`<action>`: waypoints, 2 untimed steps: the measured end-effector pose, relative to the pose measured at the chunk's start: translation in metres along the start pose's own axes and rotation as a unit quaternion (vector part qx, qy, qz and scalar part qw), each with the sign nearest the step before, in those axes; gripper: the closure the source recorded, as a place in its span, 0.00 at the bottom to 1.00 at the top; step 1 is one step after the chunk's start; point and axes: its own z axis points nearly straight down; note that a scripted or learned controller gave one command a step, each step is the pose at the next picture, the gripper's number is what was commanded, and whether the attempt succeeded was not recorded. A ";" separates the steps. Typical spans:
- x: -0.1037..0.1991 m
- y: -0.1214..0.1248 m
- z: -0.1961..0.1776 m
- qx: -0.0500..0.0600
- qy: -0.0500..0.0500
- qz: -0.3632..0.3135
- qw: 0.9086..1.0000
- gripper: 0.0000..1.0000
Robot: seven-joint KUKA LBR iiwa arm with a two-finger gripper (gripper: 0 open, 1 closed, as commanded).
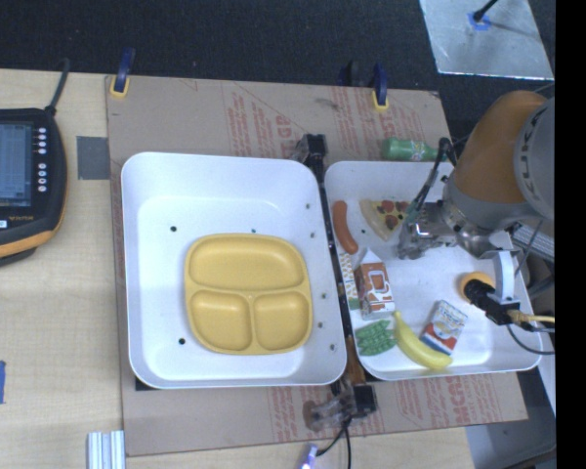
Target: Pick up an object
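Observation:
The right bin (pixel 513 360) holds a hot dog (pixel 345 227), a pizza slice (pixel 383 214), a brown and white carton (pixel 374 288), a green item (pixel 374 337), a banana (pixel 416 345), a small colourful packet (pixel 445 324) and a yellow-orange object (pixel 476 285). My gripper (pixel 416 236) hangs low over the back of this bin, just right of the pizza slice and above the carton. Nothing shows between its fingers.
The left bin (pixel 151 223) holds a yellow divided tray (pixel 247 292). A green bottle (pixel 406 149) lies behind the right bin on the cardboard. A teach pendant (pixel 15 184) rests at the far left. The arm's body (pixel 498 164) covers the right bin's far right corner.

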 end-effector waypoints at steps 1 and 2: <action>0.048 -0.034 -0.089 -0.001 0.001 0.000 1.000 1.00; 0.047 -0.034 -0.089 -0.001 0.001 0.000 1.000 0.00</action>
